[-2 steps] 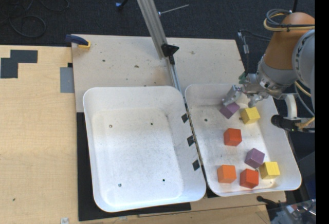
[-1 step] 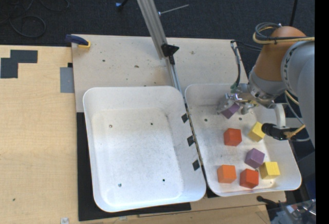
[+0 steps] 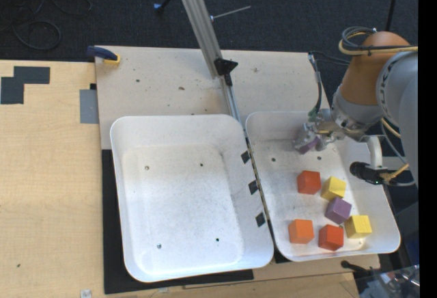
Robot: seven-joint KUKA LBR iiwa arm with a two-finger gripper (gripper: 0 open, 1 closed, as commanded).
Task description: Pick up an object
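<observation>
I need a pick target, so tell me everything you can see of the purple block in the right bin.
The purple block is a small cube-like piece with a matte, painted look, lying turned at an angle to the bin's sides. It sits on the floor of the right bin, toward its near right part. It is packed close among other blocks: a yellow block just above it, another yellow block to its lower right and a red block just below. Whether they truly touch is unclear.
</observation>
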